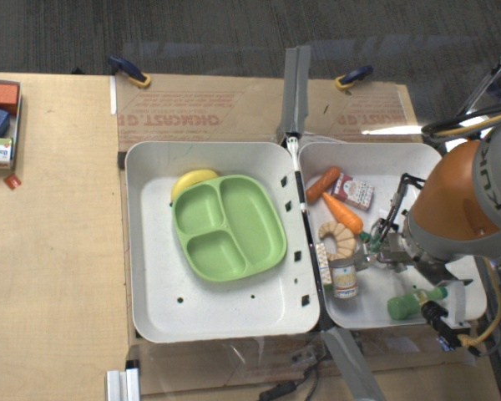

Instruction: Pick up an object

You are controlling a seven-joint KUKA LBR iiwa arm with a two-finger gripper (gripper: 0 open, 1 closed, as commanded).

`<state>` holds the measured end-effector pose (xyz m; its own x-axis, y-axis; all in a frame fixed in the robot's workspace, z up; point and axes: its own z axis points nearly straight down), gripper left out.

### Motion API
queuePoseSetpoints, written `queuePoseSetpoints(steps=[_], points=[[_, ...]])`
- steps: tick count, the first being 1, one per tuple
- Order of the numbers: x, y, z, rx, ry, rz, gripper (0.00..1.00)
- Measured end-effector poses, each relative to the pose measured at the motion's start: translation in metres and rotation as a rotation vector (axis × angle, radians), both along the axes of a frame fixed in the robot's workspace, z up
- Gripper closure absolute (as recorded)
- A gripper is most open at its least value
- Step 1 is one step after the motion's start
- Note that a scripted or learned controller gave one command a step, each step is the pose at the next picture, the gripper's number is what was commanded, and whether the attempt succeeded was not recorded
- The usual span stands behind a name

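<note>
Two white bins are set side by side on the table (50,257). The left bin (150,299) is occupied by a green divided plate (230,226), with a yellow object (192,178) partly covered at its upper left edge. The right bin (363,307) is crowded: a sausage-like orange piece (321,184) and a small red and white packet (353,192) are seen near the top, a carrot (342,213) lies just below them, a beige ridged item (341,239) is placed beside the carrot's lower end, and a small jar (345,279) stands just beneath that. A green object (405,307) lies toward the bin's lower right. The hand (376,245) is lowered among these, just right of the carrot and beige item; whether it is open, or has hold of anything, cannot be told. Coloured blocks (0,115) rest at the table's far left.
</note>
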<state>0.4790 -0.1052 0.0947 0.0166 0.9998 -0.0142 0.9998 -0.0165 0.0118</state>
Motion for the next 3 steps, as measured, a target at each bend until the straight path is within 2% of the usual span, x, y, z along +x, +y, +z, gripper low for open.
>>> queuePoseSetpoints(steps=[2,3], points=[[0.000,0.001,0.000,-0.002,-0.001,-0.002,0.00],[0.036,0.010,-0.003,0.012,0.012,0.016,0.00]])
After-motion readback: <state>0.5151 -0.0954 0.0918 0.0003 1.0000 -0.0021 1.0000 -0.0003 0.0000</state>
